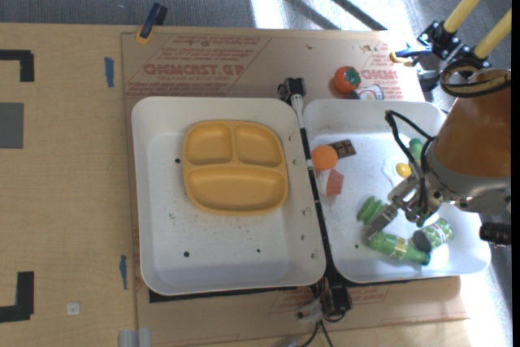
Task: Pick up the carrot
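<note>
Clearly the desk (57, 199) is the biggest thing, covered with brown cardboard, and on it two white bins lie side by side so that the arm can reach both. The left bin (154, 256) carries a yellow divided plate (236, 165), which sits in the far half and has nothing in its compartments. The right bin (357, 264) holds the small objects, probably gathered there so one reach can serve them all. The arm (479, 142) comes in from the right with its orange band over the right part of this bin. Its end effector (388, 217) hangs low at the near middle of the bin, just over some green items (390, 244), and I cannot tell if it is spread or pressed together, since the parts are small and blurred. The carrot (325, 158), I judge, is the orange piece at the far left of the right bin, just beside the divider, with a paler red-orange piece (334, 184) just near of it and a small brown block (345, 149) touching its right side. It lies apart from the end effector, to its left and farther, so the grasp is not yet made
</note>
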Available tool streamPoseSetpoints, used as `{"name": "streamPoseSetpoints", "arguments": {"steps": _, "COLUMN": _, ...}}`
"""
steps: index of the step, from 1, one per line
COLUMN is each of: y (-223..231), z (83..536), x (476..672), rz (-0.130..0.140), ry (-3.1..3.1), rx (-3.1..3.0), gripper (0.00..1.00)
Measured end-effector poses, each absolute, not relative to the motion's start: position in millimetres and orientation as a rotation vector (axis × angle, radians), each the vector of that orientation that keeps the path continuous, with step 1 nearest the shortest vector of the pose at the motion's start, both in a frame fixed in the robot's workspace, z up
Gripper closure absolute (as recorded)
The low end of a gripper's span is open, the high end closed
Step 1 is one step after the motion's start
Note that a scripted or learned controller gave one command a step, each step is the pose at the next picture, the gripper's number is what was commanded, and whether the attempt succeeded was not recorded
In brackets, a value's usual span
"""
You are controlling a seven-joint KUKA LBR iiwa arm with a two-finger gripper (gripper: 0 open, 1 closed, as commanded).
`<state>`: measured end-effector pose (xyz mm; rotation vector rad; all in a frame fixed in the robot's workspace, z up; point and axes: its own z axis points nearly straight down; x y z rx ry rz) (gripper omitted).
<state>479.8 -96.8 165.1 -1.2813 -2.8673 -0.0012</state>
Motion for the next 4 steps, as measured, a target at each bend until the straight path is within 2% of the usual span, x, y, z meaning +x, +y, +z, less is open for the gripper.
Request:
{"name": "streamPoseSetpoints", "arguments": {"steps": 1, "y": -112, "z": 157, "x": 479.6, "rz": -0.001, "ry": -3.122, "rx": -0.345, "gripper": 0.00}}
{"name": "streamPoseSetpoints", "arguments": {"steps": 2, "y": -172, "z": 165, "x": 480.2, "rz": 0.000, "ry": -3.063, "rx": -0.723, "gripper": 0.00}}
{"name": "streamPoseSetpoints", "arguments": {"steps": 3, "y": -148, "z": 171, "x": 480.4, "rz": 0.000, "ry": -3.145, "rx": -0.038, "gripper": 0.00}}
{"name": "streamPoseSetpoints", "arguments": {"steps": 4, "y": -224, "z": 157, "x": 480.2, "rz": 0.002, "ry": -3.136, "rx": -0.269, "gripper": 0.00}}
